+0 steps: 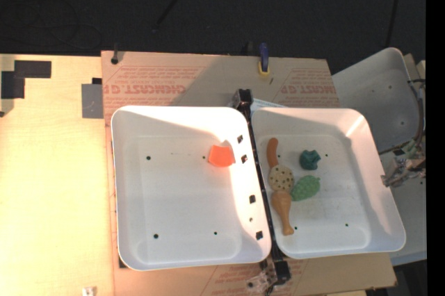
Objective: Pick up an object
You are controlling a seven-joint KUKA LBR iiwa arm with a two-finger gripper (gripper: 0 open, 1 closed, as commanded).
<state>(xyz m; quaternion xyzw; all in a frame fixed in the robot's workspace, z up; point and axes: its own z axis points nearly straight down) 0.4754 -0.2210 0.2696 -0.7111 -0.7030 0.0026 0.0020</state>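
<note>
The pale wooden surface (49, 183) carries a sheet of brown printed cardboard (208, 83), and on that sit two shallow white plastic bins side by side. The left bin (139, 218) holds a single small orange wedge-shaped block (222, 156), lying toward its 2 o'clock corner, near the wall it shares with its neighbour. The right bin (348, 218) holds a cluster against its 9 o'clock side: a tan drumstick-shaped toy (283, 210) whose long axis runs from about 11 to 5 o'clock, a slim orange-brown sausage-shaped piece (272, 150) standing nearly on the 12-to-6 line, a round beige dotted cookie-like disc (281, 178) touching or just beside both, a light green leafy lump (305, 187) at the disc's 3 o'clock, and a small dark teal lump (309, 160) a little apart at the cluster's 1 o'clock.

Since the arm enters from 3 o'clock, I judge the right bin's things the nearer candidates, and the teal lump the easiest, as it stands free of the others; the orange block lies farther, across the dividing wall.

I cannot tell the state of the claw. At the 3 o'clock edge, a grey-white panel (389, 96) and some tangled wiring (407, 162) are cut off and hard to identify. The black clips (243, 99) between the bins are too small to read clearly.
</note>
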